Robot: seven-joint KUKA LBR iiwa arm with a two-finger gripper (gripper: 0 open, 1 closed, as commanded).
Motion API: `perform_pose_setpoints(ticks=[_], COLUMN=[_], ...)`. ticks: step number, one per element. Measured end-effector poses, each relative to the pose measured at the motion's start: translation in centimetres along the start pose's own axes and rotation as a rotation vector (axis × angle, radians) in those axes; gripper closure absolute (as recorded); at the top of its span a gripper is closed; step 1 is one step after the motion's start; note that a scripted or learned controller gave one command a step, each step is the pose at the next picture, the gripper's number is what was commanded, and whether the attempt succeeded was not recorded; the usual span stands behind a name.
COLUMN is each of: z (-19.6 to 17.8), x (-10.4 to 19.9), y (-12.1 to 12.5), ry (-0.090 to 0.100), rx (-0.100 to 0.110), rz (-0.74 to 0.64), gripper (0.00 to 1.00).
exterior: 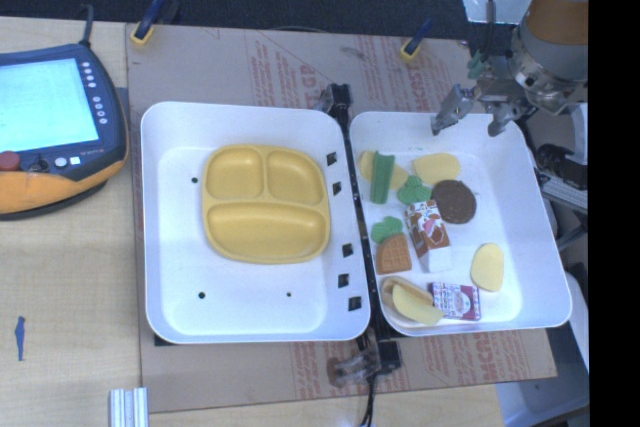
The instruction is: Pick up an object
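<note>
A yellow divided tray (pixel 266 203) sits in the left bin (pixel 170 215). Toy food pieces (pixel 430 225) crowd the right bin (pixel 535 245). Above its far edge hovers the gripper (pixel 472 120), fingers spread and holding nothing; picking looks not yet begun.

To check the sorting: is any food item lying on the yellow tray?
No, the yellow tray in the left bin has bare compartments.

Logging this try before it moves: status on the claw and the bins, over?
Claw open, holding nothing, above right bin's far edge. Toy food pieces lie untouched in that bin, brown disc nearest. Nothing blocking.
</note>
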State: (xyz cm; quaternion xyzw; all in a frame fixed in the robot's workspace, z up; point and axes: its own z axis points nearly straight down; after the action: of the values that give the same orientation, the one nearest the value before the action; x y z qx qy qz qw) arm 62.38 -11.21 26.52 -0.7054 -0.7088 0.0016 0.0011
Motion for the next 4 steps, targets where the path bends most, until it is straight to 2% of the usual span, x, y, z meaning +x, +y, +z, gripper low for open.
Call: perform_pose_setpoints(ticks=[1,2,3,4], z=[10.2,17.4,17.0,11.9], x=[-4.4,-3.2,0.2,-10.2], y=[0.6,-5.6,3.8,3.2], ry=[-0.001,-0.002,-0.001,-0.007], rx=[0.008,-0.004,-0.012,-0.006], rz=[0.003,0.0,-0.004,0.008], gripper=[0.0,0.0,0.0,0.0])
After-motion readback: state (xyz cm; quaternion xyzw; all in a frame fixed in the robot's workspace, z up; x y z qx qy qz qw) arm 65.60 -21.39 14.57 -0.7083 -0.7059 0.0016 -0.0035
